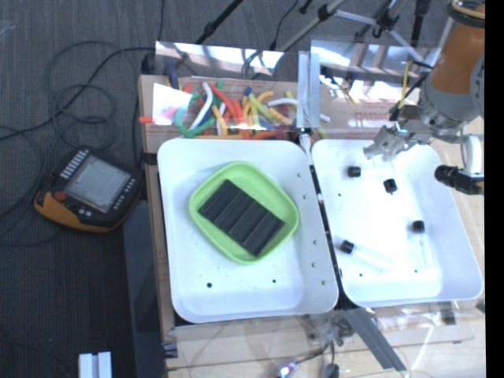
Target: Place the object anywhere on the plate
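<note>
A green square plate [253,174] sits in the middle of the left white bin [236,294]. A dark ribbed rectangular object [240,217] lies flat on the plate, turned diagonally. My gripper [390,142] hangs over the far edge of the right bin [409,286], well to the right of the plate. It stands just above a small black piece [354,171]. Nothing shows between its fingers.
Several small black pieces [389,185] lie scattered in the right bin, with a clear item [378,254] near its front. Coloured tubes [228,109] are piled behind the left bin. A teach pendant [90,186] rests on the floor at left.
</note>
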Available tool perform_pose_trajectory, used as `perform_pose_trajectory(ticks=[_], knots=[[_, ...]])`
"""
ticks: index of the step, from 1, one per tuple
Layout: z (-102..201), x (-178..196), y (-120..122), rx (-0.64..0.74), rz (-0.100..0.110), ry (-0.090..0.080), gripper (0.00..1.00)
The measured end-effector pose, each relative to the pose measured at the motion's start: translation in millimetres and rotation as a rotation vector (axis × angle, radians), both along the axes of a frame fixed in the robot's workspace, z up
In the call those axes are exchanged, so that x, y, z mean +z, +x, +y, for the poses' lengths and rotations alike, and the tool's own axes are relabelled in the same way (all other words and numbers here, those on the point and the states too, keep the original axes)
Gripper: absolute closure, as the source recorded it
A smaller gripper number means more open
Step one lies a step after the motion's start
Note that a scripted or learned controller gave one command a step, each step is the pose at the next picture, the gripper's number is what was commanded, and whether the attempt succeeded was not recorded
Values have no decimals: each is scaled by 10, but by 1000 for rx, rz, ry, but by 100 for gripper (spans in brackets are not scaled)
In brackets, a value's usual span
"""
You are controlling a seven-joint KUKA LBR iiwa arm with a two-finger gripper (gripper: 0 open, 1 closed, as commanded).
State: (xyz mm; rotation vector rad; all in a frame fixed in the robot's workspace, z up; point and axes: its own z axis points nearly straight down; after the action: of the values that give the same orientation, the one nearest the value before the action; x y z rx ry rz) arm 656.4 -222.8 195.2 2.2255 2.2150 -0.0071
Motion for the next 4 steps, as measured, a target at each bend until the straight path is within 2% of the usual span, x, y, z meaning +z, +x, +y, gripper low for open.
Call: perform_pose_trajectory(ticks=[1,2,3,4], knots=[[544,-118,-390,142,0,4,100],[1380,0,-906,172,1,5,100],[1997,-126,-587,548,0,6,100],[2491,-124,-876,614,2,6,100]])
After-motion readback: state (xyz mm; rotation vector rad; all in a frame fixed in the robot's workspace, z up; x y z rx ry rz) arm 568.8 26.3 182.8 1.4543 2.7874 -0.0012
